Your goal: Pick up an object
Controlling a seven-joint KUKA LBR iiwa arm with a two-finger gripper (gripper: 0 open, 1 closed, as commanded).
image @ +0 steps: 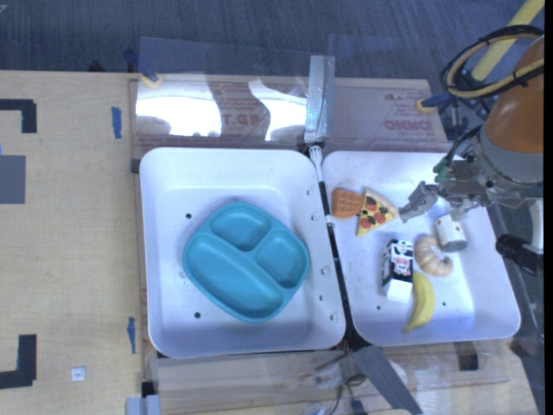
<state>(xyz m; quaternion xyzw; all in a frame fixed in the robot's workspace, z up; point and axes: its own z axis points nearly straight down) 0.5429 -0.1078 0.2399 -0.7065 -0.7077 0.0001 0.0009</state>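
The right bin [484, 314] holds several toy foods. A waffle piece [346, 202] and a pizza slice [376, 213] lie at its upper left. In the middle lie a black-and-white carton [398, 268], a tan shrimp-like piece [432, 256] and a yellow banana [422, 303]. A small white cylinder [449, 233] sits by the shrimp piece. My gripper [439, 201] hangs over the bin's upper right part, just right of the pizza slice and above the cylinder. Nothing shows clearly in its grasp.
The left bin [173, 318] holds a blue divided plate [246, 260]. A metal divider [317, 102] stands behind the seam between the bins. Yellow and black cables [484, 54] loop above the arm's orange band [518, 119] at the right.
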